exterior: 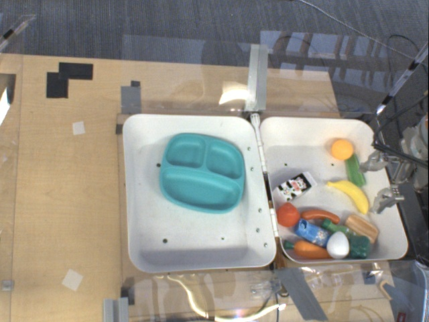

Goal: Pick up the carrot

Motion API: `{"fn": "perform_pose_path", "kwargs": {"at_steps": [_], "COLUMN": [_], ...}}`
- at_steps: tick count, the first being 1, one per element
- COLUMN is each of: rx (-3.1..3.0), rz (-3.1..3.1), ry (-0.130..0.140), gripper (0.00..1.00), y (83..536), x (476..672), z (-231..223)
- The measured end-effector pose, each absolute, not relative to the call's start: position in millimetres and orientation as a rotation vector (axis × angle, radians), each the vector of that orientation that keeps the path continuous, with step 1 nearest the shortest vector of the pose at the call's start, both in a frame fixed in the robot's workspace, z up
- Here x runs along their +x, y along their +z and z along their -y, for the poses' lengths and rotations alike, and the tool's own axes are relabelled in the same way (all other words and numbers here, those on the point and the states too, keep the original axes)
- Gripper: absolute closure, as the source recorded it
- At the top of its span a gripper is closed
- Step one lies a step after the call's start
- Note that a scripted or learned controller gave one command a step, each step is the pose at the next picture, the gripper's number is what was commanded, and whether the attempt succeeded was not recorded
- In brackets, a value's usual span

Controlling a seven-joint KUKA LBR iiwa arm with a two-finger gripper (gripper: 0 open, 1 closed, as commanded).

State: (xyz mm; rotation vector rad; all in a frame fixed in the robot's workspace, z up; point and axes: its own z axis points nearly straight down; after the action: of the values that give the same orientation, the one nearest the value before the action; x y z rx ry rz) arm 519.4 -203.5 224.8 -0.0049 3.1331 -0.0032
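Carrot (pixel 310 249) lying at the near edge of the right bin (pixel 301 139), beside the white egg (pixel 338 245) and below the blue item (pixel 312 232). Gripper (pixel 383 180) at that bin's right rim, fingers spread apart, nothing between them, near the banana (pixel 350 194). Teal tray (pixel 201 172) in the left bin (pixel 144 233).

1. Two bins sit side by side on the tabletop (pixel 60 200).
2. A tray (pixel 201 172) lies in the left bin (pixel 144 247).
3. The right bin (pixel 295 136) holds a carrot (pixel 310 249) at its near edge, beside an egg (pixel 338 245).
4. A banana (pixel 351 194) lies behind them, near the gripper (pixel 387 180) at the right rim.
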Motion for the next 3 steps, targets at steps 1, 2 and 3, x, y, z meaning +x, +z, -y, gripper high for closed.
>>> {"fn": "perform_pose_path", "kwargs": {"at_steps": [1,2,3], "rx": [-0.122,-0.131,0.500], "rz": [-3.137,-3.125,-3.098], "ry": [0.003,-0.005,0.001], "gripper": [0.00,0.00,0.00], "y": [152,89,87], "x": [617.6,639.0,656.7], "z": [202,205,178]}}
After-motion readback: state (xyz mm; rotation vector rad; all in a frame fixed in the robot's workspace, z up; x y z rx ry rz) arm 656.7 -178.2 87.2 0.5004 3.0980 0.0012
